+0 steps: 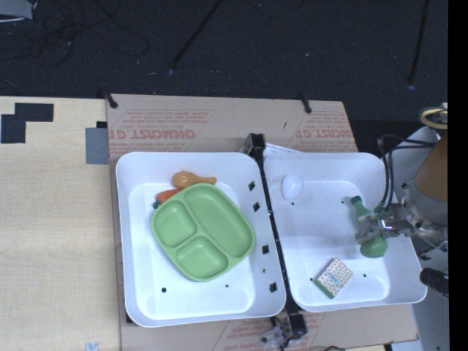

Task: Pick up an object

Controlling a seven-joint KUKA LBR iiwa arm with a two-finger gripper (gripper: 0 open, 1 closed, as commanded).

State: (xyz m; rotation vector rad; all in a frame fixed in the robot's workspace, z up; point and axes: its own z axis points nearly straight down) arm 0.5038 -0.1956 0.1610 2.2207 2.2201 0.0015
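A green bottle-shaped toy (367, 229) lies in the right bin (344, 298), close to that bin's right wall, with its long axis running from a narrow neck at upper left to a rounded body at lower right. The gripper (374, 227) reaches in from the right edge and sits over the toy's middle; metal parts cross the toy there, but whether they clamp it or only hover above it cannot be told. A small patterned box (334, 277) lies tilted near the same bin's front wall, well apart from the toy, and a pale white round object (292, 188) sits near its back left corner. In the left bin (139, 298) a green divided plate (202, 231) rests at a slant, with an orange spoon-like piece (191, 179) just behind it.
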